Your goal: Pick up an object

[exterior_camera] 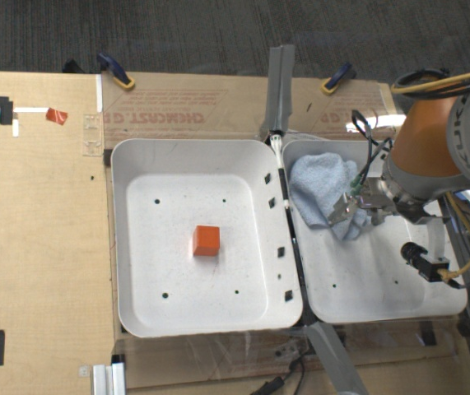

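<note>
The pale blue cloth [320, 186] lies crumpled in the upper left of the right bin [383, 303], with my gripper [346, 210] at its lower right edge. Whether I hold a fold, I cannot tell. Soft fabric may slip free on lifting; the orange block [207, 240] sits well apart in the left bin [136, 303].
</note>
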`<control>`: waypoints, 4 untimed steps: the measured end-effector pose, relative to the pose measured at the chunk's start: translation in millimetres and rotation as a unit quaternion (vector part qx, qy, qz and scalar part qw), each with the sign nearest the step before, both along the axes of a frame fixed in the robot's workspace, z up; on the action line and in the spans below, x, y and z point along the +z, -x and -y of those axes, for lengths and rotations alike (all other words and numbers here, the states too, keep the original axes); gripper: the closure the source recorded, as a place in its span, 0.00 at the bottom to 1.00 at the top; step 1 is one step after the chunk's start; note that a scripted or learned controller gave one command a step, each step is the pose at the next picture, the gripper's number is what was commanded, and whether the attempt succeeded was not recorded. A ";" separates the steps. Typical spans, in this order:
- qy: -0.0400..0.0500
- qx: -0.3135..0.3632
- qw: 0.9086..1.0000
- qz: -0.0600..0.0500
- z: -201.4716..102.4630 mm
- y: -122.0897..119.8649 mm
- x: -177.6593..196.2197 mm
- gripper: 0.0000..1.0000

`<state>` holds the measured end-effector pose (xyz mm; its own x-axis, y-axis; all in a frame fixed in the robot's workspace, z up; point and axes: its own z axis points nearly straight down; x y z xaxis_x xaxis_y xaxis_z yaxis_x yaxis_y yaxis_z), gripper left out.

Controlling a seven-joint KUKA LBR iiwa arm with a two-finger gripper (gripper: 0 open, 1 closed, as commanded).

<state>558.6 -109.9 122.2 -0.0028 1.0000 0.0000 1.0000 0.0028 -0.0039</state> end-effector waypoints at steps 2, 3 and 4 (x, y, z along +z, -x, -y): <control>0.000 0.028 1.000 0.003 2.6 -41.6 -20.7 1.00; 0.001 -0.077 0.997 0.001 -31.7 -83.9 104.0 1.00; 0.001 -0.169 0.986 0.000 -35.9 -99.4 68.1 1.00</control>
<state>658.0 -74.0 190.3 0.3296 0.9441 -0.0031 0.9441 -0.3296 -0.0038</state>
